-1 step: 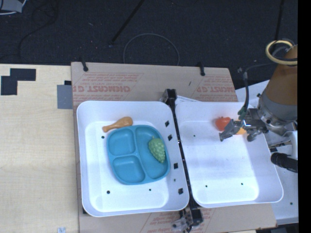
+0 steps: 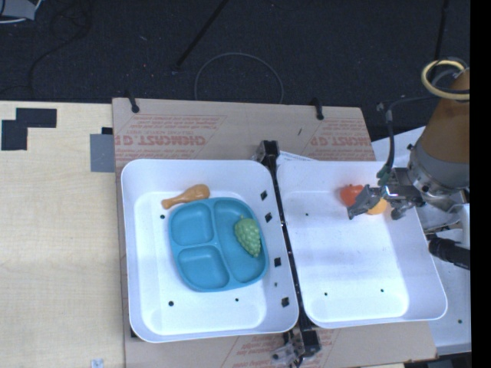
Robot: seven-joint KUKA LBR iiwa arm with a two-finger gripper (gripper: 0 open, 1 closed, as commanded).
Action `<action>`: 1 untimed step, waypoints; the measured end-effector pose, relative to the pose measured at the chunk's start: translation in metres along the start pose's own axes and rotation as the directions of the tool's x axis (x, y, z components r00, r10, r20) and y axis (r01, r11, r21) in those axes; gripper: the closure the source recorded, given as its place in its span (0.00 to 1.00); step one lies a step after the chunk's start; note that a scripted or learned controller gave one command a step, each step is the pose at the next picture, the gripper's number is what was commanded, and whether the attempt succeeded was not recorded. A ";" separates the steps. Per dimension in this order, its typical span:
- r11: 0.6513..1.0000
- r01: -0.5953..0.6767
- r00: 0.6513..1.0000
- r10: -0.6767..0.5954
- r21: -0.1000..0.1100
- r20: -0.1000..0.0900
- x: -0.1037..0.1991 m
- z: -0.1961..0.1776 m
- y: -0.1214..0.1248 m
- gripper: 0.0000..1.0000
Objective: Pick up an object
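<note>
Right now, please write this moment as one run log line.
tool: right bin, beside orange item | grasp: unconfirmed | left bin: blue tray, green item, drumstick

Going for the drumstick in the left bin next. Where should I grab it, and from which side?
Judging from its pose, take the drumstick across its thin handle end, coming straight down from above. It lies flat on the bin floor, just beyond the blue tray, thick end to the view's right. Close across the shaft, which is narrower and clear of the tray rim.

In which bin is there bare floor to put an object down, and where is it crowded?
The right bin has bare floor across its middle and front. Its back holds the claw beside an orange object. The left bin is crowded by the blue tray; bare strips border it.
</note>
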State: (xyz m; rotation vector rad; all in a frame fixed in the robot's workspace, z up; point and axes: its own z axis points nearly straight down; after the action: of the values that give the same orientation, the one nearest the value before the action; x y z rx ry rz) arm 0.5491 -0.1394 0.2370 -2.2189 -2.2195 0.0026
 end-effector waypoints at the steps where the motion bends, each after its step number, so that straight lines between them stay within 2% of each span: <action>1: 1.000 0.001 1.000 -0.001 0.005 -0.001 0.007 0.052 -0.009 0.00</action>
State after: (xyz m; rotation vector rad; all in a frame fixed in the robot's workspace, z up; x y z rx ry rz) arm 0.5404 -0.1318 0.1852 -2.2150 -2.2174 0.0065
